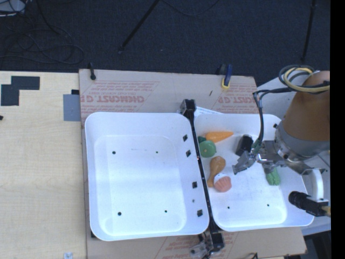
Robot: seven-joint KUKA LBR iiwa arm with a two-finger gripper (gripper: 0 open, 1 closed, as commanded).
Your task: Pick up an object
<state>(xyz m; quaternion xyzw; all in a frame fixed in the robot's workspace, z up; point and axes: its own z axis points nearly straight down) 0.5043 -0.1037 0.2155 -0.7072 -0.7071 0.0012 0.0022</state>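
Hovering low over the right shallow white bin, the tool sits spread apart and grasping nothing. At its 9 o'clock lie a tan pear-shaped toy and pink round toy; at 11 o'clock, an orange carrot and green ball

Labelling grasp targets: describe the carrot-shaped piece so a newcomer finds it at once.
Start at the right bin of the two white bins. Near its far edge, close to the black divider, lies the orange carrot, pointing right. Its neighbours are rounder: a green ball, a tan drumstick-like piece and a pink lump; it alone is bright orange and tapered.
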